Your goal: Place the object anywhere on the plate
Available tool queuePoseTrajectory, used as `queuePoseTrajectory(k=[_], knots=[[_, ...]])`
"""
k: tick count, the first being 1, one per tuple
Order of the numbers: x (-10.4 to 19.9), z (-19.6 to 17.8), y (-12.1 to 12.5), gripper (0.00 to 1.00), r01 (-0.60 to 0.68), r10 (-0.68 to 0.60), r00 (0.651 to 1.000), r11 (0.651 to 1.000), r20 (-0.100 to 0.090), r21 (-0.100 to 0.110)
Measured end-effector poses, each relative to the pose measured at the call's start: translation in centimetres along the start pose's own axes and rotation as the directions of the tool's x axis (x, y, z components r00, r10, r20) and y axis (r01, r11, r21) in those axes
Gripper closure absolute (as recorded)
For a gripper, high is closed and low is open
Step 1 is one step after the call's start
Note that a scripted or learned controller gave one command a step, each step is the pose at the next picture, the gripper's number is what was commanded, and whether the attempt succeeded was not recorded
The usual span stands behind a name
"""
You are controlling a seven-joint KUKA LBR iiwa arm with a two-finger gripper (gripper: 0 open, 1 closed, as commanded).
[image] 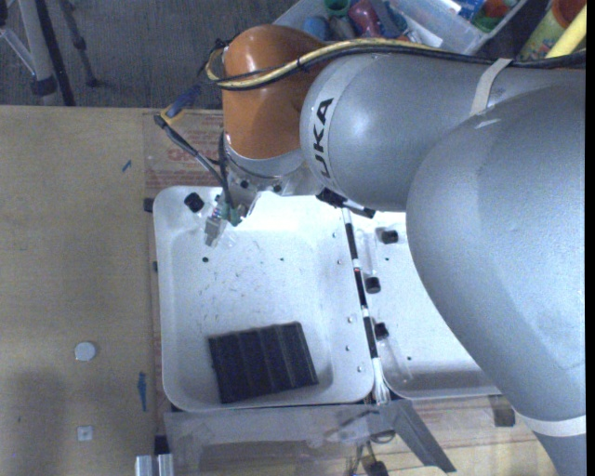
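Note:
A dark ribbed rectangular plate (263,361) lies in the near part of the left white bin (177,307). A small black object (193,201) sits in that bin's far left corner. My gripper (218,225) hangs below the orange wrist band (265,88), over the far left part of the bin. It is just right of the black object and well away from the plate. A small greenish bit (233,215) shows at the gripper, and I cannot tell whether it is a held thing or part of the tool.
The big grey arm (465,186) covers most of the right bin (437,376). Small black clips (371,284) sit along the divider between the bins. Colourful clutter (372,17) stands beyond the bench at the back. A white disc (85,351) lies on the bench at the left.

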State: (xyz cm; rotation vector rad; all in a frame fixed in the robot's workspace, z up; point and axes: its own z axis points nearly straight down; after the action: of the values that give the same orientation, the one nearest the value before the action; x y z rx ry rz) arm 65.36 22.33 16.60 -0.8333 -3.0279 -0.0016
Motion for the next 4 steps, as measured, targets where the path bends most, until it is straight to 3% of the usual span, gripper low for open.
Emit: queuePoseTrajectory(k=[1, 2, 3, 4], knots=[[-0.3, 0.4, 0.4, 1.00, 0.344, -0.344, 0.939, 0.939, 0.004, -0.003], [0.1, 7.1, 0.2, 1.00, 0.564, -0.564, 0.826, 0.826, 0.003, -0.001], [-1.0, -2.0, 0.9, 1.00, 0.787, -0.787, 0.617, 0.617, 0.009, -0.001], [-1.0, -2.8, 1.0, 1.00, 0.987, -0.987, 0.159, 0.159, 0.010, 0.003]])
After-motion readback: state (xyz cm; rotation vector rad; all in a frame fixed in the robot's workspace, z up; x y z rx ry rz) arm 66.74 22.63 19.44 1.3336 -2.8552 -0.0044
